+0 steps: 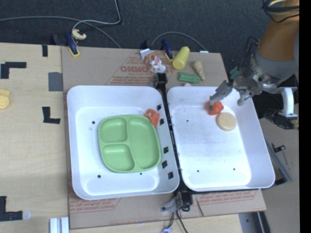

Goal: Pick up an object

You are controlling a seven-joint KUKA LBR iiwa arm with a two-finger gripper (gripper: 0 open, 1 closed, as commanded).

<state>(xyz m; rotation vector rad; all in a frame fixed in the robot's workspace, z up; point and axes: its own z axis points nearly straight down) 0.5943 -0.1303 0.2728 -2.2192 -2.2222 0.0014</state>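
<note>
My gripper [227,101] hangs over the far part of the right bin [214,174] and stands open, its two fingers spread wide. A small red object [214,108] lies in the bin right at the tip of the left finger [219,93]; it is not between the fingers. A round beige object [226,122] lies just in front of the gripper, beside the red one. In the left bin [82,130] a green divided plate [129,143] lies flat, with a small orange-red piece [152,116] at its far right corner.
Beyond the bins, on the cardboard, lie a yellow bottle [181,57], a green item [188,77], a beige piece [198,70] and a small packet [153,60]. Cables run across the dark floor at the back.
</note>
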